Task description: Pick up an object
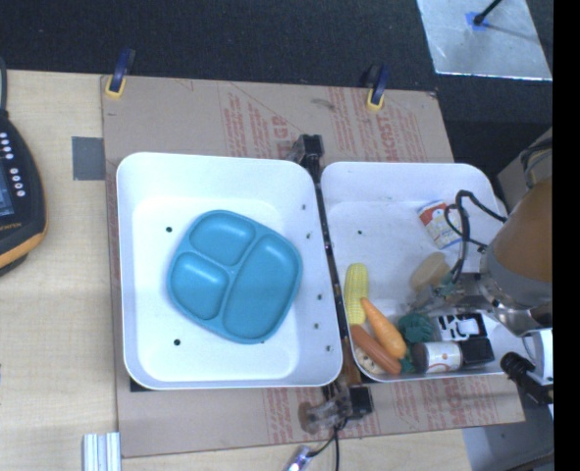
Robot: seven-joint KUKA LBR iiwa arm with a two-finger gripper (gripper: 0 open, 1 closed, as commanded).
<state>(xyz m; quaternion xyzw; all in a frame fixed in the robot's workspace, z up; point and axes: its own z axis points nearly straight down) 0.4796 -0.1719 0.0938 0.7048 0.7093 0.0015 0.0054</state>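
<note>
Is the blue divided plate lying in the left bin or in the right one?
In the left bin: the blue plate lies flat on its floor.

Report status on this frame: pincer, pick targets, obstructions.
Pincer low in right bin, grip unreadable. Corn, carrot lying loose beside it. Blue plate alone in left bin.

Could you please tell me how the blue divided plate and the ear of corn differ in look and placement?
The blue plate is broad, flat and divided into three compartments; the corn is slim, yellow and much smaller. The plate lies alone in the left bin; the corn lies in the right bin beside its left wall, next to a carrot. Both rest flat.
</note>
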